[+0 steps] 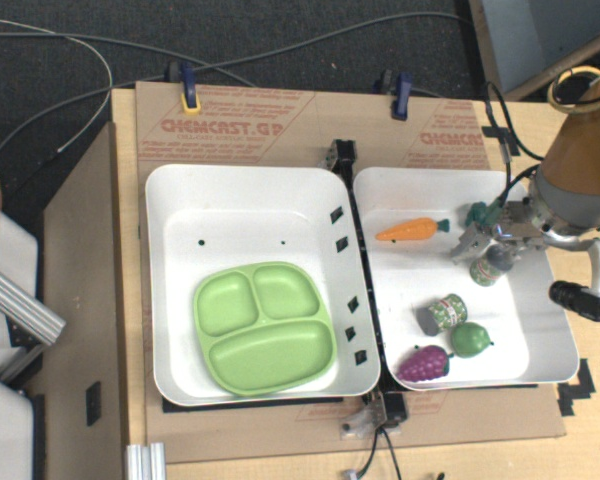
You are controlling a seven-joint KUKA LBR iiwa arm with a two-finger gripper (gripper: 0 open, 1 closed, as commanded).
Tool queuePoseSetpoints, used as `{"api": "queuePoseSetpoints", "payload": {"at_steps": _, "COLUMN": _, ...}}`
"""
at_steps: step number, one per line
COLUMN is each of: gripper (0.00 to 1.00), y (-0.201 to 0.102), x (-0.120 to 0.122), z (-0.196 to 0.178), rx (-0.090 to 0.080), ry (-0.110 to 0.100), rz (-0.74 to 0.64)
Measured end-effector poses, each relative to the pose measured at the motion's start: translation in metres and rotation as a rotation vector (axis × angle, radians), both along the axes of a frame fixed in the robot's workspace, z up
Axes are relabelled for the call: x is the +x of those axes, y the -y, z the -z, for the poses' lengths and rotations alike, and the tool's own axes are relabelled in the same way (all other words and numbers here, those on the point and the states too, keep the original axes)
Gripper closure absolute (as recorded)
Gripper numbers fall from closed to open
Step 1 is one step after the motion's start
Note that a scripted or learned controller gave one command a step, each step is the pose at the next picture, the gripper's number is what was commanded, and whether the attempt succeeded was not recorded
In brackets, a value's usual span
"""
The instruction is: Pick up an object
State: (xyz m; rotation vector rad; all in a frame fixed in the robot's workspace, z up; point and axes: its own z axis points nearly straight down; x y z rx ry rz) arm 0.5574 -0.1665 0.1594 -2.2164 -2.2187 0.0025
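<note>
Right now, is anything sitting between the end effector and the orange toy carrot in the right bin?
Nothing visible does. The end effector hangs over the right white bin, with the orange toy carrot just to its left across bare bin floor. The small can, green round fruit and purple grape bunch lie nearer the camera, off that path.

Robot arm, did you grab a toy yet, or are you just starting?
Nothing is lifted yet. The carrot, can, green fruit and purple grapes all lie in the right bin. The gripper is low near the carrot's leafy end. Gripping and lifting remain.
</note>
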Motion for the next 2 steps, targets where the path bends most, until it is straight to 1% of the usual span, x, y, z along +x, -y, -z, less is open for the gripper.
{"api": "queuePoseSetpoints", "payload": {"at_steps": 1, "gripper": 0.00, "y": 0.0040, "x": 0.0042, "z": 0.0312, "rx": -0.012, "ry": 0.031, "rz": -0.001}}
{"api": "queuePoseSetpoints", "payload": {"at_steps": 2, "gripper": 1.00, "y": 0.0047, "x": 0.0033, "z": 0.0235, "rx": -0.012, "ry": 0.028, "rz": 0.001}}
